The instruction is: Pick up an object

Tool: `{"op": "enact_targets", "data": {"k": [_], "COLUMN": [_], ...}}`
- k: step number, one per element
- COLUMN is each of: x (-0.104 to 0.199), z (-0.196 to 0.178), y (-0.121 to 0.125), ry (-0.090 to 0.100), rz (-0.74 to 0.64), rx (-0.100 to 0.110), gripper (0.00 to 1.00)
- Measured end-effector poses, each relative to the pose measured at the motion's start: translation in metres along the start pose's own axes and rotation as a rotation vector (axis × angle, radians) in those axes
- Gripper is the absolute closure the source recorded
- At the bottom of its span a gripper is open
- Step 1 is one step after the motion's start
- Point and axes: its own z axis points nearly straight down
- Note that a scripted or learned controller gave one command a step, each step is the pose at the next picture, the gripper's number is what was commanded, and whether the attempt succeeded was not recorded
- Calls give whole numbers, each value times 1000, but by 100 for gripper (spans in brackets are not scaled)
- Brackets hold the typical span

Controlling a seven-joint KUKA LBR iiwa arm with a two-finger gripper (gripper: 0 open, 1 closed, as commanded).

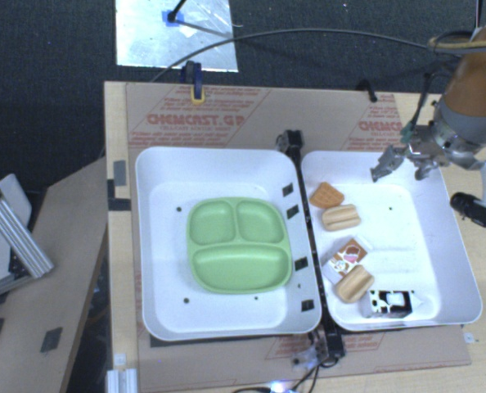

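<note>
Dark carpeted floor [47, 72] surrounds a tan bench [120, 244]. A cardboard sheet printed in red lettering [202, 117] lies on the bench under both bins. A shiny foil square [173, 23] sits on the floor at far left-centre, and a thin cable [308, 31] arcs across the far side.

Left bin [157, 170] holds a green divided plate [239, 244], centred, with bare white floor all round it. Right bin [439, 244] has its items bunched along the left wall; its centre and right side are bare.

Arm [472, 88] enters from far right. Gripper [407, 160] hangs over the right bin's far edge, fingers spread apart, nothing between them.

Items in the right bin, far to near: waffle-shaped toy [326, 195], bun [341, 217] just beside it, small printed box [347, 258], second bun [354, 283] touching the box, black-and-white piece [390, 303] in the near corner. All lie well apart from the gripper.
</note>
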Motion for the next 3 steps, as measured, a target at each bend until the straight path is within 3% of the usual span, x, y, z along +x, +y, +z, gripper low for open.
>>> {"op": "enact_targets", "data": {"k": [1,3], "x": [2,5], "z": [58,129], "y": [8,10], "ry": [1,0], "rz": [-3,-4], "rx": [3,1], "gripper": [0,0]}}
